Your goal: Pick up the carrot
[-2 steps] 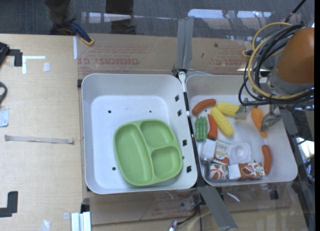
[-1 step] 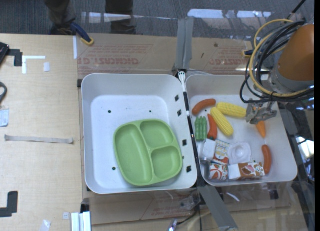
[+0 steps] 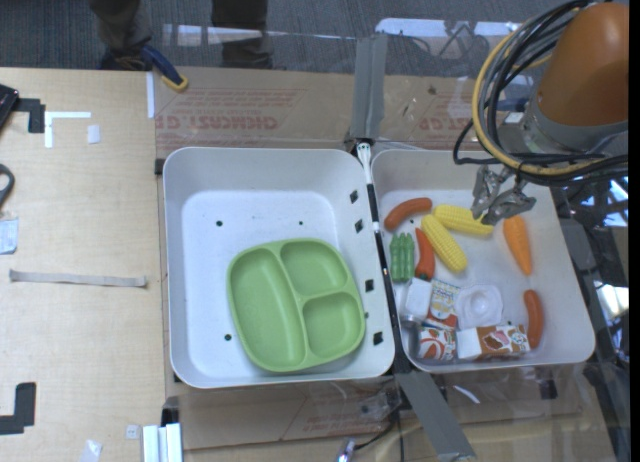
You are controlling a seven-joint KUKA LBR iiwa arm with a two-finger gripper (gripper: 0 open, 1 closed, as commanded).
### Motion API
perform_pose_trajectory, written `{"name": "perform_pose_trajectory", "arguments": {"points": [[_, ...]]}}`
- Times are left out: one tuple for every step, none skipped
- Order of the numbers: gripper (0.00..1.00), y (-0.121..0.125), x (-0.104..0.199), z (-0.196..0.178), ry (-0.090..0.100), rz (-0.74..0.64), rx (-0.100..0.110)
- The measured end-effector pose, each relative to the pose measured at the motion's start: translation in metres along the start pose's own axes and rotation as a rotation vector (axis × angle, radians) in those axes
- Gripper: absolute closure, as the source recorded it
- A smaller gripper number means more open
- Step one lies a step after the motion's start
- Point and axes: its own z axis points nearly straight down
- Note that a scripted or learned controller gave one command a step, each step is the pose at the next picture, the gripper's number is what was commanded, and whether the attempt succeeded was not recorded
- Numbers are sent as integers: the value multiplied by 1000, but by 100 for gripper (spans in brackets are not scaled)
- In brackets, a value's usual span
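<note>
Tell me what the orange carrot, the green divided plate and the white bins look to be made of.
Orange tapered carrot: likely moulded plastic toy, smooth and evenly coloured. Green three-compartment plate: apparently matte plastic, with rounded moulded dividers and uniform colour. Shallow white bins: probably thin formed plastic, with rounded corners and a soft sheen.

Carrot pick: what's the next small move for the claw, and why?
Probably shift the claw a little toward the near right, over the carrot, then descend. It hangs at the carrot's top end, partly over the corn, so going straight down risks catching the corn or only the carrot's tip. The carrot lies flat in the right bin, ungrasped.
</note>
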Motion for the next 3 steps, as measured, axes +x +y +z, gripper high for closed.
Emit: {"name": "perform_pose_trajectory", "arguments": {"points": [[100, -3, 65, 73, 4, -227, -4], [0, -3, 65, 73, 3, -226, -4], [0, -3, 91, 82, 2, -168, -3]]}}
